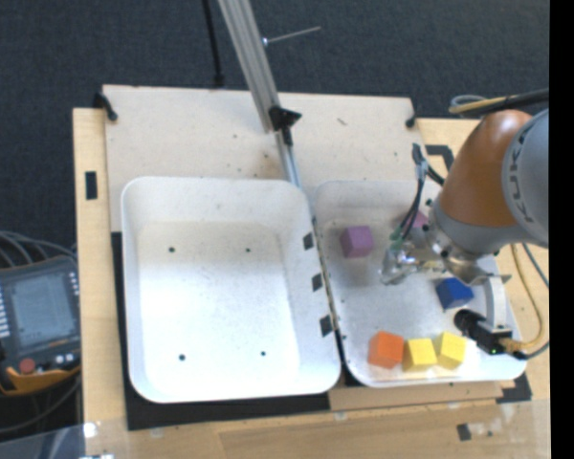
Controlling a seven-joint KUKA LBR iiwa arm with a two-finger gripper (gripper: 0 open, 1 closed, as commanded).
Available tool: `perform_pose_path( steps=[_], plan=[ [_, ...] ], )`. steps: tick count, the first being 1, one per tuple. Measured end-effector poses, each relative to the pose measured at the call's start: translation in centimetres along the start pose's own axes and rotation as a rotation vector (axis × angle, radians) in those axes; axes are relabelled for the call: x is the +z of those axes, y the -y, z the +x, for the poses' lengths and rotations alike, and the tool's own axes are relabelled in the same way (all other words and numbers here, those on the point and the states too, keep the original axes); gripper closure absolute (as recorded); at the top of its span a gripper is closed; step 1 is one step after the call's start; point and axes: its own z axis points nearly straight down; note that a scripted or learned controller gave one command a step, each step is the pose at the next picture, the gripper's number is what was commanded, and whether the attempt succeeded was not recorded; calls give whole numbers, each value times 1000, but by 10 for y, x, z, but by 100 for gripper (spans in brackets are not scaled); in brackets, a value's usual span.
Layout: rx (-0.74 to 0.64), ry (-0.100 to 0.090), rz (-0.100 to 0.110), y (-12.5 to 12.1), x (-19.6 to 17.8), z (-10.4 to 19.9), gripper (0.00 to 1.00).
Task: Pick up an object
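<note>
Pincer (pixel 399 266): right of frame centre, low in the right white plastic bin (pixel 364 208); whether apart or together, cannot tell.
Small purple cube (pixel 356 240): just left of it.

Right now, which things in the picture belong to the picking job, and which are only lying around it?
Belong to the job:
- end effector
- purple block
- blue block
- orange block
- two yellow blocks
- right bin

Lying about:
- left bin
- handheld control pendant
- metal pole
</note>
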Motion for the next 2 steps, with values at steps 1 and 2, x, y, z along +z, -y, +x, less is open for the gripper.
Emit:
perform_pose_path(
  steps=[1,2],
  plan=[
    [-1,0,2,-2,-32,-1,100],
    [-5,-3,6,-22,-27,51,100]
  ],
)
